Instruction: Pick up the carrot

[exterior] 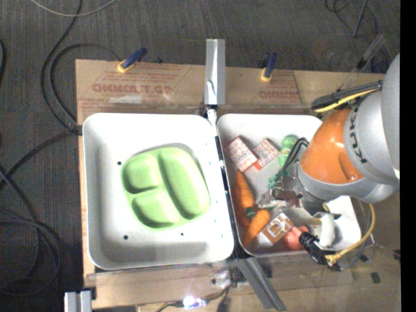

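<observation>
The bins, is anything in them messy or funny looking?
The right bin looks messy: two carrots, small red-and-white packets and a green item lie jumbled together, with the gripper low over them. The green divided plate sits askew in the left bin.

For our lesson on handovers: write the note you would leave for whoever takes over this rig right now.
Tool: low in the right bin, above the clutter; grip state not visible.
Carrot: lies along the right bin's left wall, a second orange piece beside its lower end.
Left bin: holds a green divided tray.
Done: nothing lifted.
Left: grasp the carrot and raise it.
</observation>
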`<state>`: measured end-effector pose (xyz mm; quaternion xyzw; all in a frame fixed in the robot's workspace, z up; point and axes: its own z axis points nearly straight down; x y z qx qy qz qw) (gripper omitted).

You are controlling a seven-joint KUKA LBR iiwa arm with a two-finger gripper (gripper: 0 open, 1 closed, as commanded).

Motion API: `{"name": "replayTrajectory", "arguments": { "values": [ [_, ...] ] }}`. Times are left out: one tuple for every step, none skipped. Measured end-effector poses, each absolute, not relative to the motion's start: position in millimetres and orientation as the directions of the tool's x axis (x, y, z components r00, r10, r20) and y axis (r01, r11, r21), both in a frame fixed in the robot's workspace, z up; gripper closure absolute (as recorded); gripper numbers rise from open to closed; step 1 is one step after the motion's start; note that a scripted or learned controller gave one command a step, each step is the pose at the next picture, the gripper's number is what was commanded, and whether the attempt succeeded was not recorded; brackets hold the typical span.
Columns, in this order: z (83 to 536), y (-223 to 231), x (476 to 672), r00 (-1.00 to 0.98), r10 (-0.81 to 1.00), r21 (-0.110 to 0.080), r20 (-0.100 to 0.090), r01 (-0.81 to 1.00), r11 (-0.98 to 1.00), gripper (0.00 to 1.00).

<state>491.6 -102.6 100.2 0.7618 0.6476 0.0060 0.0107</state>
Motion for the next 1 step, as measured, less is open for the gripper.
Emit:
{"name": "replayTrajectory", "arguments": {
  "values": [
    [182.0, -43.0, 483.5, 0.256, 0.967, -0.005, -0.002, 0.967, -0.256, 1.00]
  ]
}}
